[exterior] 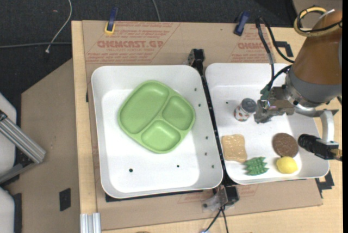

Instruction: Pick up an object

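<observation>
You are looking down on 2 white bins sitting side by side on a cardboard-covered bench. The left bin (103, 134) is holding a green divided plate (156, 116) with 3 compartments, lying flat and turned at an angle near the bin's middle.

The right bin (228, 82) is carrying the small things you could go for. A small can (244, 109) with a grey top is standing toward the bin's middle, just left of the gripper. A tan cracker-like square (234, 147) is lying near the bin's left wall, toward the front. Just beside it, at the front rim, a green leafy piece (255, 165) is resting. A round brown cookie-like disc (285, 145) is sitting further right, and a yellow lemon (287, 165) is lying right in front of it, almost touching it.

The arm (321, 57) is reaching in from your right, its orange band showing above the grey wrist. The gripper (265, 112) is hanging over the middle of the right bin, close beside the can and seemingly just apart from it. Its tip is dark and small from this angle, so you cannot tell whether it is released or clenched, and nothing is visibly caught in it.
</observation>
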`<state>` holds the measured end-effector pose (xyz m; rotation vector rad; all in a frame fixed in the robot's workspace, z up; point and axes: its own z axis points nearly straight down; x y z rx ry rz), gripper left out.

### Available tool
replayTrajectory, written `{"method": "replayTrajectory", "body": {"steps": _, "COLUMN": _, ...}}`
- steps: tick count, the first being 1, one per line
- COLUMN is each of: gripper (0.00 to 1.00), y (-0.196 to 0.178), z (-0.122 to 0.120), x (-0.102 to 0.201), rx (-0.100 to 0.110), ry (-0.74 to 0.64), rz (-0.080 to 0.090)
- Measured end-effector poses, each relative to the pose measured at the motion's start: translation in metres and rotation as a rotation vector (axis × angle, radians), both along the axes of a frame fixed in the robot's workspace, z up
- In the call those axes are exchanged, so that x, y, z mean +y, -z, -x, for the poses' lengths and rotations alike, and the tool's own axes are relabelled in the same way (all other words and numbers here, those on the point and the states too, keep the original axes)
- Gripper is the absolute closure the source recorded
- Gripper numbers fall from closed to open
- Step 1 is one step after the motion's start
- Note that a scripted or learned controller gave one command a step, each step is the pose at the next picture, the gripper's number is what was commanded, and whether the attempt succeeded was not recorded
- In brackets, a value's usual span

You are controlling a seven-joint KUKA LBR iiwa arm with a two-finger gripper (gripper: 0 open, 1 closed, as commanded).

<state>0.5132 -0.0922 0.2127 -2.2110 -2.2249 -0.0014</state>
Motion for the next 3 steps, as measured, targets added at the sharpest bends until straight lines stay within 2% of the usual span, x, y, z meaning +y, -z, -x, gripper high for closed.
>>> {"method": "replayTrajectory", "body": {"steps": 3, "gripper": 1.00, "y": 0.001, "z": -0.018, "x": 0.173, "rx": -0.004, "ry": -0.001, "rz": 0.002}}
